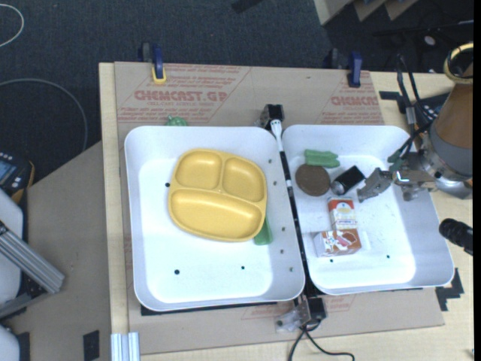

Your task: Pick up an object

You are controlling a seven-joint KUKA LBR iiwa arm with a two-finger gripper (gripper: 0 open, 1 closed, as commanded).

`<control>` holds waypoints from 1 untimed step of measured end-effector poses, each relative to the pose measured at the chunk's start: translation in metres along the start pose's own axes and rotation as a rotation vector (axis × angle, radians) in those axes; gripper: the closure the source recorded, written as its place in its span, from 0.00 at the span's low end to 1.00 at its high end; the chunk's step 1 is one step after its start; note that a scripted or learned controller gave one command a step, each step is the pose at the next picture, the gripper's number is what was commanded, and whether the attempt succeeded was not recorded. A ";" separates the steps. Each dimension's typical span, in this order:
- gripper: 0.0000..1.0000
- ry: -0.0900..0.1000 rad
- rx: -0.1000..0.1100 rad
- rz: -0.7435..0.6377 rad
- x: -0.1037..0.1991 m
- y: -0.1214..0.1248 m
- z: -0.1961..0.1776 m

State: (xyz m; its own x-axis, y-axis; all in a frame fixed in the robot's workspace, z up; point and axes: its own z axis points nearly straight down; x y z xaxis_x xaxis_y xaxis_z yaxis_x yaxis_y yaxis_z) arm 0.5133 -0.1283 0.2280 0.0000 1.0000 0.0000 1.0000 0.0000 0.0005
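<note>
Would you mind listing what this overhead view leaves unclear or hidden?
- Green object in the left bin: mostly hidden under the yellow divided plate.
- Gripper over the right bin: too small to tell whether it is open.
- Red and white packet: print too small to read.
- Arm: cut off by the right edge.

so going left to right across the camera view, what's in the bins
yellow divided plate → green piece tucked at the plate's right edge → brown round disc → red and white packet → gripper
</note>
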 end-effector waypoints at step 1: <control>0.00 0.001 -0.015 -0.007 0.056 -0.033 -0.128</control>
State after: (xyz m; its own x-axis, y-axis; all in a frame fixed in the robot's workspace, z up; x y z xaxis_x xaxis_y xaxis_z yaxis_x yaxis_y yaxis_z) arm 0.4802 -0.0721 0.3556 -0.0073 1.0000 0.0009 0.9999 0.0072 0.0153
